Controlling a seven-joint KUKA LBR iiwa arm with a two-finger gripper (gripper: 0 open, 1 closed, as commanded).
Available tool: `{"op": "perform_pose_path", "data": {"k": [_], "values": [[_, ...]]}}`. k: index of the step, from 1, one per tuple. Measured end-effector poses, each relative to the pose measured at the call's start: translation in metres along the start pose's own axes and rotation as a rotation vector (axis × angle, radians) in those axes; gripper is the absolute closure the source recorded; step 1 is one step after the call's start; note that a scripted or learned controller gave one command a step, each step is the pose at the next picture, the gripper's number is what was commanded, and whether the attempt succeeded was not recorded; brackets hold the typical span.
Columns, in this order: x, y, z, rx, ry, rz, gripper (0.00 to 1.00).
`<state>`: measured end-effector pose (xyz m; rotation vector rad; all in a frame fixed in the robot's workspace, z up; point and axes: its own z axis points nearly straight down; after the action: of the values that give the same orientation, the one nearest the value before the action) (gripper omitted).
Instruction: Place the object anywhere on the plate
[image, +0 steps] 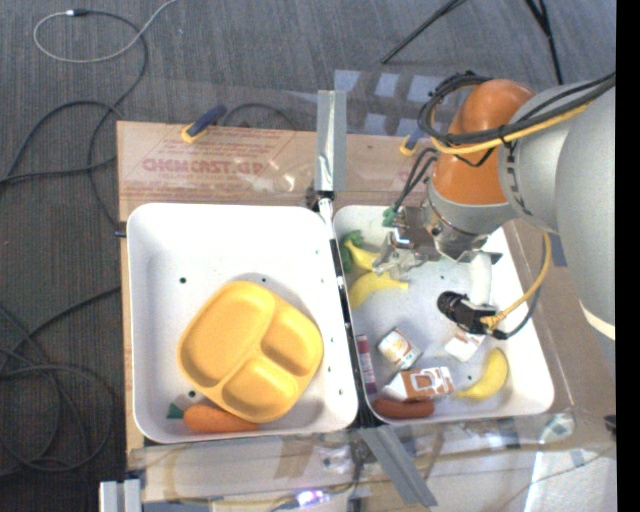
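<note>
Item: plate (252, 345), yellow, three compartments, lying askew in the left bin (160, 260), with all compartments bare. A carrot (215, 420) lies against its lower rim. Item: pincer (398, 255), to the view's right of the plate, across the wall between the bins and low over the upper part of the right bin (425, 312). Whether it is open or closed cannot be told from this angle, and nothing is visibly gripped. Item: banana (372, 288), judged the likely task object. It lies just below the pincer and is among the right bin's contents closest to the plate. A green piece (356, 252) lies close by its upper end. Further from the plate: small jar (398, 347), carton (430, 381), sausage (404, 407), second banana (487, 375). Step in hand, as judged: securing the banana. Handling note: close across the narrow middle of the curve rather than along it, staying clear of the green piece and the dividing wall. Raise the banana well above that wall before travelling, then lower it over any compartment, away from the carrot side.
</note>
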<state>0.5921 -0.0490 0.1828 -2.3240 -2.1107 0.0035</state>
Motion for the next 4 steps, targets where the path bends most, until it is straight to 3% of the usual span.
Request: {"op": "perform_pose_path", "data": {"k": [1,2,3,4], "values": [[0.073,-0.033,0.000,0.000,0.001,-0.231,1.00],[0.133,-0.123,0.001,0.003,0.000,-0.229,1.00],[0.219,-0.124,-0.018,0.002,-0.001,-0.315,1.00],[0.261,-0.135,-0.049,0.001,-0.003,-0.466,1.00]]}}
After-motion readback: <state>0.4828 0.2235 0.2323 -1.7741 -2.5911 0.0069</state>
